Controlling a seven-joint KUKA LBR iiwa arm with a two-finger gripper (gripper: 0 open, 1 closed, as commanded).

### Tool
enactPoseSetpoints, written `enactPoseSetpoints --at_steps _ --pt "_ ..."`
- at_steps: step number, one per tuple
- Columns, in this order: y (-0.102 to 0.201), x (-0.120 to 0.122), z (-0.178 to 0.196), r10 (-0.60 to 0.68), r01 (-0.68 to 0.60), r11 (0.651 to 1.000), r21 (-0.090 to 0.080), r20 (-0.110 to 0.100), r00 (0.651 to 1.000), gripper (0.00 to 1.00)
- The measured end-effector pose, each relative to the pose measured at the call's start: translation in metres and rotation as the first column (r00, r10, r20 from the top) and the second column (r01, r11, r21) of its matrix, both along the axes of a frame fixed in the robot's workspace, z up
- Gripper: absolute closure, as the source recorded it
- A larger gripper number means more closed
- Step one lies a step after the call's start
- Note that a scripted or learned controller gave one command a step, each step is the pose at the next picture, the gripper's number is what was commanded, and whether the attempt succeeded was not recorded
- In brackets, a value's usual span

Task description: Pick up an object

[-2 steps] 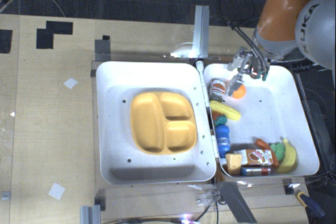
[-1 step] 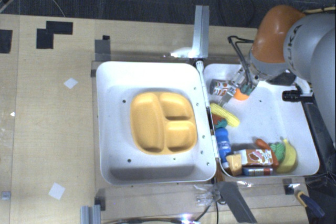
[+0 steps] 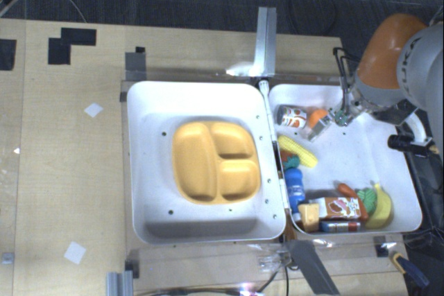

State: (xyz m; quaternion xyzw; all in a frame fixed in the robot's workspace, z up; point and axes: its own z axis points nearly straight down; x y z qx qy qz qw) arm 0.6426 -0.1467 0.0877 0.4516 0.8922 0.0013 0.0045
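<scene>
My gripper hangs low over the back of the right bin, at the end of the grey arm with the orange band. Just left of it lie a small orange piece and a red-and-white can on its side. Whether the gripper touches the orange piece is too small to tell. A yellow corn cob, a green item and a blue bottle line the bin's left wall. Along the front wall sit a juice carton, a banana and an orange block.
The left bin holds a yellow divided tray. A metal post stands behind the gap between the bins. Bare white floor shows in the middle and right of the right bin. Wooden bench stretches to the left.
</scene>
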Motion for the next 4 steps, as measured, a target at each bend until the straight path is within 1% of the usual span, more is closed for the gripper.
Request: enactPoseSetpoints --at_steps 1,2,3,4 --pt "0.031 -0.004 0.141 -0.044 0.044 0.999 0.001 0.012 0.999 0.00" --pt "0.052 -0.024 0.120 0.106 -0.106 0.994 0.001 -0.003 0.994 0.00" --pt "0.053 -0.022 0.133 0.110 -0.110 0.994 -0.001 0.006 0.994 1.00" --pt "0.079 -0.010 0.104 -0.060 0.060 0.998 0.003 -0.003 0.998 1.00"
